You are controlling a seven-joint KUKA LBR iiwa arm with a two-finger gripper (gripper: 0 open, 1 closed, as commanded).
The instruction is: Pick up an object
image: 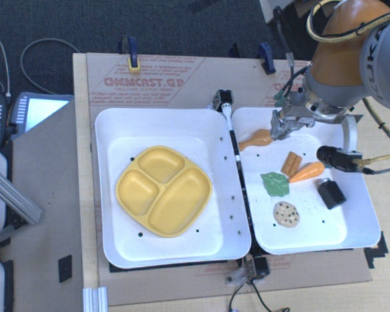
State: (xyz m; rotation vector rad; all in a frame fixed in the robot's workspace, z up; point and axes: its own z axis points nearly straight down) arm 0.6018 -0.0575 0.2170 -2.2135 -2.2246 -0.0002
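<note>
Your gripper (281,127) sits low in the right bin (351,236), upper centre-right of the frame, just beside the tan croissant-like piece (257,138), evidently positioned to take it; whether the fingers are apart or together, you cannot tell.

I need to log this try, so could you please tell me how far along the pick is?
Done: the grey arm's gripper is in the right white bin, right beside the tan drumstick-shaped toy. In hand: nothing visibly lifted; whether it grips the toy is unclear. Left: grasp and raise an item; the orange carrot toy, green leaf piece and speckled round cookie lie untouched.
</note>
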